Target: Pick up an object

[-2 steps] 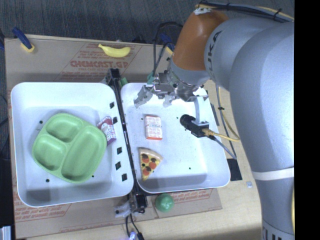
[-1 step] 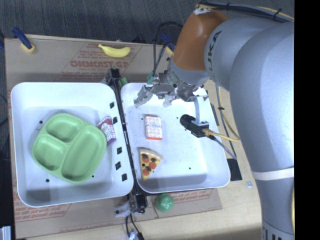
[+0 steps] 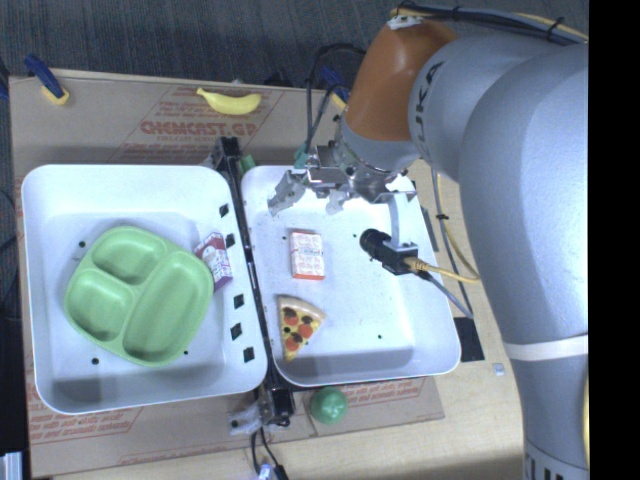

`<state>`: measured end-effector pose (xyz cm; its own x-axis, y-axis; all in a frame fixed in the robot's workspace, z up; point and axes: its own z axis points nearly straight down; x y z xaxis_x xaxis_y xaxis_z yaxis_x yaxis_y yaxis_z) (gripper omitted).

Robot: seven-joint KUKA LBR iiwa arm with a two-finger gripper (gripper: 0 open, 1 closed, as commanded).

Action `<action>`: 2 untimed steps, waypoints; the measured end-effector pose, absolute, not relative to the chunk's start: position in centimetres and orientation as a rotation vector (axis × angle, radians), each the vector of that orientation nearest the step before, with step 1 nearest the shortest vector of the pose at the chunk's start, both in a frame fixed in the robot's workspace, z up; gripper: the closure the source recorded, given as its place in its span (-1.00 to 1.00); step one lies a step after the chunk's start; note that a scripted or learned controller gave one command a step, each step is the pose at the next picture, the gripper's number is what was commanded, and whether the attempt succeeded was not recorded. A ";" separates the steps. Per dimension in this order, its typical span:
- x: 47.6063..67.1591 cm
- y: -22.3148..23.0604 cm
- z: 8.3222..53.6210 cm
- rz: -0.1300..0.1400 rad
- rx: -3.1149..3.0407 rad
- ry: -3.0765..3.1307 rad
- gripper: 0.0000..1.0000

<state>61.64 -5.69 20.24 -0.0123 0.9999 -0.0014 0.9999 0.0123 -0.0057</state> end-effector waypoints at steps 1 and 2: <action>61.6 -5.7 20.2 0.008 -2.206 -2.233 -1.00; 61.6 -5.7 20.2 0.008 -2.206 -2.233 -1.00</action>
